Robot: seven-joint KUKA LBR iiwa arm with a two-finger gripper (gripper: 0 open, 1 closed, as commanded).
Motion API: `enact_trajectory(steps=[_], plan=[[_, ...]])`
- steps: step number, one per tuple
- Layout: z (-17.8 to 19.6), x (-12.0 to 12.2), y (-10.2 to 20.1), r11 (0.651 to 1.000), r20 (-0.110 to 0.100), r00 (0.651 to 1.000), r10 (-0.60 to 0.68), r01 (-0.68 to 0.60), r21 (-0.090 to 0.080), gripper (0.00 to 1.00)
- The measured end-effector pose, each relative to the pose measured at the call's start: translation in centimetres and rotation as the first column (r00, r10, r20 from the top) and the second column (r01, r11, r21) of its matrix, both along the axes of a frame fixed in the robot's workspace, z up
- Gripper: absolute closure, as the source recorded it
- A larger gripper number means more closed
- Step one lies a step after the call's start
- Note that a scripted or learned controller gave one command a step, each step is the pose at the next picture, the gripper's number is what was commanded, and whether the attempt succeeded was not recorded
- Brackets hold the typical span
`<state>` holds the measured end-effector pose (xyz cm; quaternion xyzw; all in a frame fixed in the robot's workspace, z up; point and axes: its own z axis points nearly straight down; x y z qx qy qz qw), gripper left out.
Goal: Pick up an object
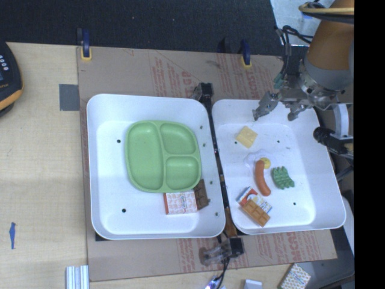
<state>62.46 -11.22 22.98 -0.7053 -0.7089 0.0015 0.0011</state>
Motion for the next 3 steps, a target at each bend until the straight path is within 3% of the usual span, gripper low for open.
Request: enact_trajectory(steps=[1, 2, 3], plan=[[-13.5, -4.1, 0.3, 1.0, -0.015, 1.0, 0.0, 0.0, 0.002, 0.0], [-13.9, -7.6, 0.9, 1.0, -0.005, 1.0, 0.0, 0.0, 0.001, 0.0], [-12.5, -7.2, 0.6, 1.0, 0.003, 1.0, -0.001, 0.001, -0.004, 1.0]])
